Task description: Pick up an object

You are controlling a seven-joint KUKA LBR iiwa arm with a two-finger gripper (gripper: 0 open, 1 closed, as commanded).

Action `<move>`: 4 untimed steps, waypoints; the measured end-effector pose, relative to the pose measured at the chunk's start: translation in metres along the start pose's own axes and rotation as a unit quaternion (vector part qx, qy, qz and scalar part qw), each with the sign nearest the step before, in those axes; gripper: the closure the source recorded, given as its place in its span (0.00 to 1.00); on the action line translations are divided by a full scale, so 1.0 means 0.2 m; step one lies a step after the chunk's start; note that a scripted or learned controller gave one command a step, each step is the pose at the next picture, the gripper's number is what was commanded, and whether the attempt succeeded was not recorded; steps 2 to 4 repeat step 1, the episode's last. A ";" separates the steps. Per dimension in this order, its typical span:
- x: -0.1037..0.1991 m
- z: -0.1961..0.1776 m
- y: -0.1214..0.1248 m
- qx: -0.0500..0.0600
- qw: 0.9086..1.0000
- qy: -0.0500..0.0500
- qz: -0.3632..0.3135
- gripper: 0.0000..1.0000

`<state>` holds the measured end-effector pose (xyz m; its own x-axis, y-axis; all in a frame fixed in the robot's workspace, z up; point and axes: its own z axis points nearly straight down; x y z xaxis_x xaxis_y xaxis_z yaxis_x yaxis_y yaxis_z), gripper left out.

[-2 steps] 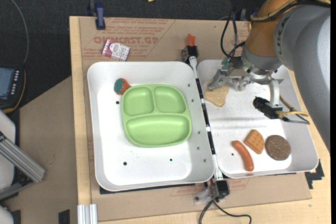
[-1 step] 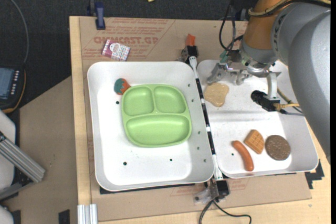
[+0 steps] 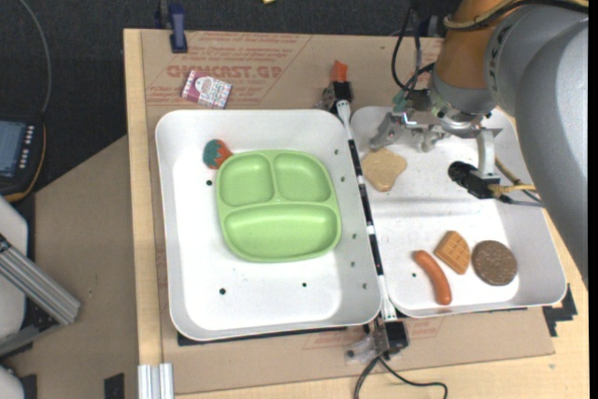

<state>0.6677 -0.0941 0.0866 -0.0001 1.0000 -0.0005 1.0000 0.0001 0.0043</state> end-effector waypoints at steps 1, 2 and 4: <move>0.00 0.00 -0.01 0.000 1.000 0.000 0.000 0.00; 0.00 0.00 -0.01 0.000 1.000 0.000 0.000 0.00; 0.00 0.00 -0.01 0.000 1.000 0.000 0.000 0.00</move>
